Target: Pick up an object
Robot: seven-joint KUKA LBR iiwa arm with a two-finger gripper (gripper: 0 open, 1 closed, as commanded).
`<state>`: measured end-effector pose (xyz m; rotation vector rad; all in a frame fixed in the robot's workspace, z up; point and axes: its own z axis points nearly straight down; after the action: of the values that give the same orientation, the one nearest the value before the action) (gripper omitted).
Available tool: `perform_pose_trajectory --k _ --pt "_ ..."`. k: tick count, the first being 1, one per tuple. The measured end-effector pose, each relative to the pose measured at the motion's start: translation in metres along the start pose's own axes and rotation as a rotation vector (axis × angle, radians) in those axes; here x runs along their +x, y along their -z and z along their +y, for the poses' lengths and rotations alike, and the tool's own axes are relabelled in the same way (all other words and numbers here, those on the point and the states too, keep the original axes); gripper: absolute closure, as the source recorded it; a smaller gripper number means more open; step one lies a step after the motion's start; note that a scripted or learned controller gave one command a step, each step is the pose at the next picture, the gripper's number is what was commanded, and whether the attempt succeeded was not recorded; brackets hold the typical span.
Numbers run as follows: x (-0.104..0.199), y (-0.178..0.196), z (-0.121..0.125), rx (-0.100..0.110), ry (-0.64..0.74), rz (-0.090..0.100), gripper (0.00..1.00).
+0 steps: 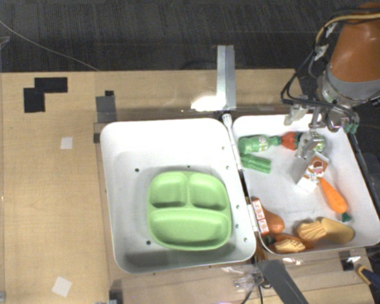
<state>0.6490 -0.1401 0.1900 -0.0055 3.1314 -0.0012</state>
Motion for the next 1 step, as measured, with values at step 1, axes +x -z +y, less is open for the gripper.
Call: perform_pose_trajectory --k 1 --pt "0.0601 -0.0997 -0.0452 0.002 -0.129 -0.005 0.00"
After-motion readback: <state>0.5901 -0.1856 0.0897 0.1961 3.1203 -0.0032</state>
